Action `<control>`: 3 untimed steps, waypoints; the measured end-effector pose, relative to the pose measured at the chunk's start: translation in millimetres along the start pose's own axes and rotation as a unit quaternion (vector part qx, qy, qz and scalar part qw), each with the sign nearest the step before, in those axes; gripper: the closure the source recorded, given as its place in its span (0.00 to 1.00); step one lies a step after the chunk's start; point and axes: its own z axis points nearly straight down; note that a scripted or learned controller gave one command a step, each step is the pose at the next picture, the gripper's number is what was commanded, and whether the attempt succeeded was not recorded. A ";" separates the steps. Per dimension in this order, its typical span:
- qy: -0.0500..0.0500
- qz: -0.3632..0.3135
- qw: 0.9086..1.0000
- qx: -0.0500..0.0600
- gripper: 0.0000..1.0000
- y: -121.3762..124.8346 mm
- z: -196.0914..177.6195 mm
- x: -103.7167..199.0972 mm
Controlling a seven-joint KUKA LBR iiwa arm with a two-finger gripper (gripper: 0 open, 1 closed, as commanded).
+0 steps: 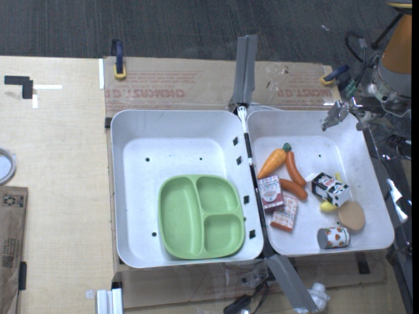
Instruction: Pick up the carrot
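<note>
Pale wooden surface point(52, 142) bearing two shallow white plastic bins point(131, 129); orange plastic carrot point(273, 162) in right bin; tool point(340, 115) state indiscernible; cardboard lettering mirrored, unreadable.

Bench point(52, 149) w/ two white bins point(124, 175), maybe tape roll point(5, 167).

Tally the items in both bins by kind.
Left bin:
Green tray: 1
Right bin:
Carrot: 1
Sausages: 2
Cartons: 3
Can: 1
Yellow piece: 1
Tan piece: 1
Total: 10
</note>
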 end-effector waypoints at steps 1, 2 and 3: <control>0.000 -0.075 0.997 0.000 0.00 3.5 48.0 63.8; 0.000 -0.073 0.997 0.000 0.00 0.4 119.1 82.6; -0.001 -0.145 0.989 -0.001 0.00 -20.1 -20.3 85.9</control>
